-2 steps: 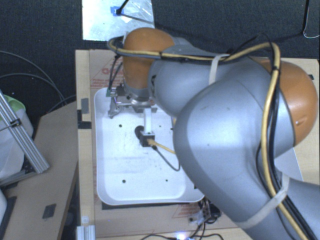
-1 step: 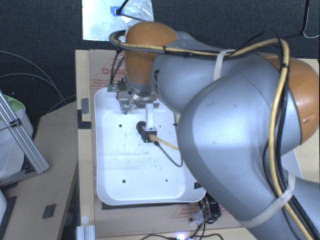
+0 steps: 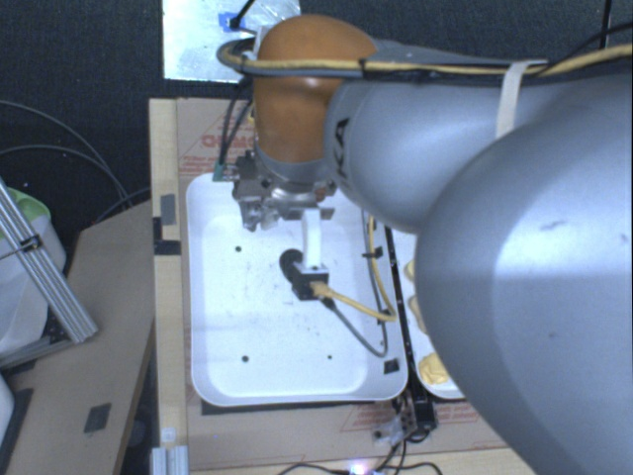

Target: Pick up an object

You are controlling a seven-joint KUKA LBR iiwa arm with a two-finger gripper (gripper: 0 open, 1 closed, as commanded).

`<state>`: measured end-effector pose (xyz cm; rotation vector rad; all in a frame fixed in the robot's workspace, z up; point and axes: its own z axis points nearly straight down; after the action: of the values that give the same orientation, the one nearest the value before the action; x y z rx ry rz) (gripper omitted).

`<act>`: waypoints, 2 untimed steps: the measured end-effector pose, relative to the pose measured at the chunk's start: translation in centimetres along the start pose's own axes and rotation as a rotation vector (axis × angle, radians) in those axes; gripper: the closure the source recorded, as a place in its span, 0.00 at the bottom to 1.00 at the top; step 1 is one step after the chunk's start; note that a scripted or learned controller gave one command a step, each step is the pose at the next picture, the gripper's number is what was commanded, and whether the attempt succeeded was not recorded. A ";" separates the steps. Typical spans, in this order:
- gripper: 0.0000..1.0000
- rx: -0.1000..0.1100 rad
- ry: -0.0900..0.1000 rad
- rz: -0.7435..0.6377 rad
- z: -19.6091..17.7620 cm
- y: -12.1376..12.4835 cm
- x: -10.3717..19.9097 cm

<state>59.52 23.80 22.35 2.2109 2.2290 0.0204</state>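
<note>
My gripper (image 3: 265, 209) hangs over the far part of the left white bin (image 3: 223, 364), below the orange band of the wrist. Nothing shows between or under it from this angle. The grey arm reaches in from the right and hides most of the right bin (image 3: 442, 392). A pale yellow object (image 3: 432, 369) lies at that bin's near left corner, partly under the arm. Another pale yellow bit (image 3: 415, 311) peeks out at the arm's edge further back.
Both bins rest on a brown cardboard sheet (image 3: 198, 142). An aluminium frame (image 3: 45, 280) stands on the left. A shiny silver sheet (image 3: 203, 23) lies beyond the bins.
</note>
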 end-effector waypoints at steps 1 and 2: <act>1.00 0.028 -0.013 0.014 7.6 -11.6 -8.6; 1.00 0.010 -0.008 0.012 14.0 -6.9 -12.3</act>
<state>52.88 11.56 8.19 2.2256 2.2170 0.0008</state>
